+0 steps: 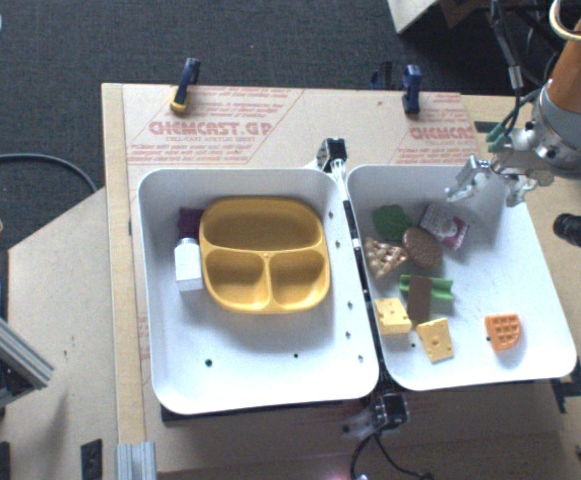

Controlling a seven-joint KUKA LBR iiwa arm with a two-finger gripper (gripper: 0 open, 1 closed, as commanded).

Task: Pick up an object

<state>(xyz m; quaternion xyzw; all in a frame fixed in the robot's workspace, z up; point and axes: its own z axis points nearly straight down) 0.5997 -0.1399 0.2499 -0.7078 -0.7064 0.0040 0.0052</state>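
Objects for picking lie in the right bin: a green piece, a brown oval piece, a purple-and-clear wrapper, a waffle-like piece, a brown bar over a green strip, two yellow cheese wedges and an orange waffle toy set apart near the bin's right side. The end effector hovers over the bin's far edge, just beyond the wrapper, its two fingers spread apart with nothing between them. The left bin holds a yellow divided tray, with a white bottle and a dark purple item beside its left edge. Both bins rest on the table.
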